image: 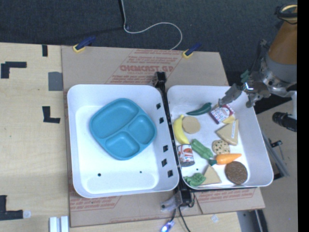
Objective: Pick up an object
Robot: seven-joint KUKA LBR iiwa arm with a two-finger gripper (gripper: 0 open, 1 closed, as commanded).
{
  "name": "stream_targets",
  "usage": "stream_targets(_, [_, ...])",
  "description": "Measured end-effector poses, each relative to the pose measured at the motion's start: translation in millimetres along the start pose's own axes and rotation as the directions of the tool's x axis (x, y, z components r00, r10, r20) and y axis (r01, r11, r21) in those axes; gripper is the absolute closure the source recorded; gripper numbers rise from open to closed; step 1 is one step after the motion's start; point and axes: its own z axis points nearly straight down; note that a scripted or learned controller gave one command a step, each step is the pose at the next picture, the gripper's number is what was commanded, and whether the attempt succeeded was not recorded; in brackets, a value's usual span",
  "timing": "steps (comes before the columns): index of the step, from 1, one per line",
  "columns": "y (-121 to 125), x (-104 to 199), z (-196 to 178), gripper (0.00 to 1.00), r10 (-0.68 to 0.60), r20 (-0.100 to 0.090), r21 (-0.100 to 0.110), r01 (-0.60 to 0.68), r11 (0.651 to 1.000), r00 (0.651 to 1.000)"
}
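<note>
Over the right white bin's (260, 144) upper rim: grey two-finger gripper (237, 94), grip state impossible to tell, nothing seen between. Just below, small red-and-white packet (221, 113) lying among toy foods. Nothing lifted yet; descent, grasp, raise all remaining

Only lettering around is the red print on the cardboard sheet (145, 66) under the bins, up and left of the gripper (239, 94). It's upside down and too blurry to read. The small packet (221, 114) just below the gripper and the can (186, 154) have labels, also unreadable.
</note>
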Motion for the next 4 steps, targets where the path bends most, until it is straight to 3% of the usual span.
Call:
stream_targets(1, [-39.2,73.1,-19.3,0.0,-0.007,-0.003,-0.001,0.007,1.0,1.0])
stream_targets(2, [-85.7,92.2,-95.3,0.0,-0.003,-0.001,-0.006,0.003,1.0,1.0])
stream_targets(3, [-108.3,129.4,-284.3,0.0,-0.005,0.0,-0.02,0.005,1.0,1.0])
stream_targets(4, [-107.3,128.3,-284.6,1.0,-0.001,0.001,-0.001,0.001,1.0,1.0])
